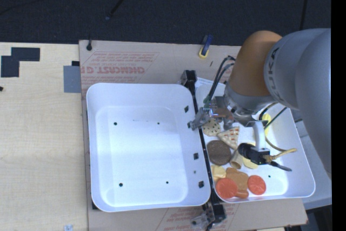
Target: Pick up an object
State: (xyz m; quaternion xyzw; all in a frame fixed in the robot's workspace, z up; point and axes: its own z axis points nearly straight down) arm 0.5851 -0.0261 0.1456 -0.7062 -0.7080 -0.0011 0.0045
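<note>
My gripper (199, 119) hangs low over the left edge of the right bin (303, 181), close to the wall between the two bins. Just right of it lies a pale speckled cracker (212, 127), and beside that a tan wedge with red spots (231, 137). A brown round disc (219, 152) rests below them. Nearer the front of the bin are a yellow piece (217, 171), a tan cookie (236, 175) and two orange-red discs (227, 188) (257, 185). I see nothing held in the gripper. The arm's wrist hides the back of this bin.
The left bin (97, 116) stands beside the right one, their walls touching. Both bins sit on a cardboard sheet (124, 65) on the wooden bench (38, 143). A blue and yellow clip (205, 47) lies at the cardboard's far edge.
</note>
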